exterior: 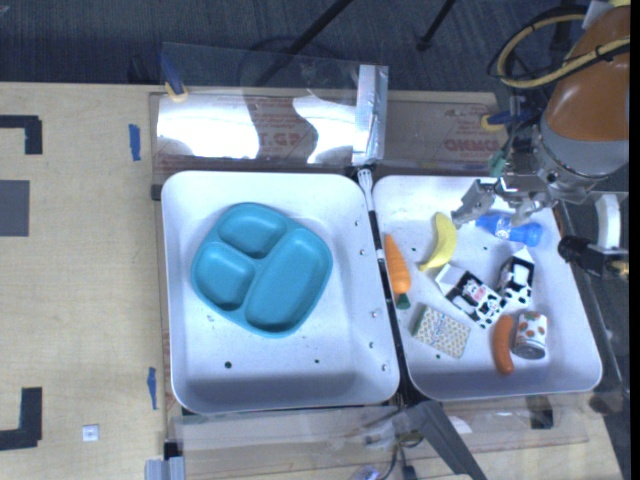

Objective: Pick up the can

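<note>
Left bin [180,298]: a shallow white tray on the wooden bench; it holds a blue divided plate [262,267] with three compartments, lying near its middle.
Behind the bins: a shiny, foil-like panel [270,118] stands along the far edge; its glare washes out its surface.
Right bin [580,368]: touches the left bin along a dark seam; its far right corner is covered by the arm.
Carrot [398,269]: orange with a green end, lying just inside the right bin's left wall.
Banana [440,240]: yellow, curved, just right of the carrot.
Patterned pad [441,330]: a flat, speckled piece near the bin's front, tilted; what it is stays unclear.
Black-and-white items [490,293]: two or three small cow-patterned pieces close together in the middle; their outlines merge.
Sausage [502,343]: an orange-brown, oblong thing, touching the can's left side.
Can [530,334]: small, pale with printed spots, near the bin's front right, well apart from the gripper; its label is too small to read.
Blue object [512,230]: partly hidden under the gripper, shape hard to tell.
Gripper [500,203]: at the bin's far side, above the blue object; its fingers are spread apart with nothing seen between them.
Arm [590,108]: orange and grey, cut off by the frame's right and top.
</note>
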### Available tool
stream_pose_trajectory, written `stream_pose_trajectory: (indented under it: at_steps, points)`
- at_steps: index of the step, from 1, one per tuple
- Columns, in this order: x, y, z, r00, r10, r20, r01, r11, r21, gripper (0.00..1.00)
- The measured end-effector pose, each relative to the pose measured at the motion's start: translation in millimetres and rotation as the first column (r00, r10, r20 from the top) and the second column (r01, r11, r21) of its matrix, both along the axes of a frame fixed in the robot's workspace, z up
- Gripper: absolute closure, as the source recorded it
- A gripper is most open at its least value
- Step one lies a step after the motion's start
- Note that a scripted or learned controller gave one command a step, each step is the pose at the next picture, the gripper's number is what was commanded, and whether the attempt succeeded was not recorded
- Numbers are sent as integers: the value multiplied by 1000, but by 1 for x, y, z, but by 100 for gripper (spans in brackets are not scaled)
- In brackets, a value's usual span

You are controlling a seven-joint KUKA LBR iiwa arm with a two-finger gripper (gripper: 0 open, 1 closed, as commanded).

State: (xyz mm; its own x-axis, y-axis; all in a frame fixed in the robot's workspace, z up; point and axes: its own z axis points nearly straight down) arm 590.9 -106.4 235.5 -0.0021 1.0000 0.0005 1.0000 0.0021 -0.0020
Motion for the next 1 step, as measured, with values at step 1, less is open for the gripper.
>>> stream_pose_trajectory:
  at_steps: [1]
  points:
    - [-54, 58, 136, 978, -210, 2, 210, 978, -1, 0]
